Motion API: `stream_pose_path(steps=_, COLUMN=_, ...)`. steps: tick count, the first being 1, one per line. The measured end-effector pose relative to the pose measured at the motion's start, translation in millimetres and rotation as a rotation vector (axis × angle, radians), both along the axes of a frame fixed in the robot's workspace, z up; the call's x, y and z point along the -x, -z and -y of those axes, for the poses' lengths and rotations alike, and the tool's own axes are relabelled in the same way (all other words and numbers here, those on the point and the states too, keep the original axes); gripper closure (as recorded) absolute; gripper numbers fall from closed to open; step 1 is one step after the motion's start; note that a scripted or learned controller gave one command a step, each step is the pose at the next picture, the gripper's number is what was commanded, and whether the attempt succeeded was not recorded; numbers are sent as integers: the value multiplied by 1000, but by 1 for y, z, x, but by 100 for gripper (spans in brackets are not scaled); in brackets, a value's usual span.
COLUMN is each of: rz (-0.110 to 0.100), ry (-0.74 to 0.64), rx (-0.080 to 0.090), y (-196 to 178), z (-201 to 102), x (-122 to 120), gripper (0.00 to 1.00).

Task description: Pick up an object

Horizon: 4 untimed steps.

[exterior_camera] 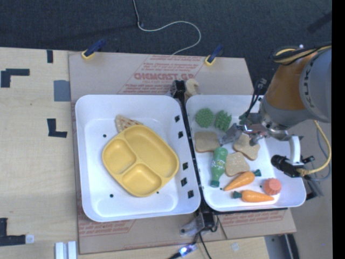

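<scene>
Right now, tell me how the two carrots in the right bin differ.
The upper carrot lies tilted, its green end up toward the right; the lower carrot lies nearly level, its green end to the left. The upper carrot touches a bread slice and lies close to the green bottle; the lower carrot lies by the bin's front rim, beside the red tomato. Both are orange toy carrots with green tops.

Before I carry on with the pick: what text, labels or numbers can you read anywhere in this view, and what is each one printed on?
"CHEMCRAFT"-like red block lettering, with a further word or letters after it: on the cardboard sheet under the bins, seen upside down or mirrored, so the reading is unsure.
Smaller red lines around that lettering: too blurred to read.
Green bottle: no legible label.
Black marks on the wooden bench: shapes, not letters.
</scene>
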State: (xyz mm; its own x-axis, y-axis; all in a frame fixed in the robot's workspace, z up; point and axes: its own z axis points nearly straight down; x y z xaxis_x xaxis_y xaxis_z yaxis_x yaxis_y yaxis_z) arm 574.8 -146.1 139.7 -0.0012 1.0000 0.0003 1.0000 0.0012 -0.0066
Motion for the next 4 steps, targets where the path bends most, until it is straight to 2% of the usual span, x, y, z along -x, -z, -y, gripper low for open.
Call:
stream_pose_path(steps=1, rz=7, ry=0, rx=3, y=52, z=0, x=0, gripper=0)
stream_pose_path(steps=2, rz=11, ry=0, rx=3, y=38, z=0, x=-2, gripper=100)
stream_pose_path(steps=3, rz=9, ry=-1, rx=1, y=-12, z=-10, x=-7, gripper=100)
stream_pose_path(steps=4, rz=9, ry=1, rx=1, y=-62, z=0, x=-5, gripper=100)
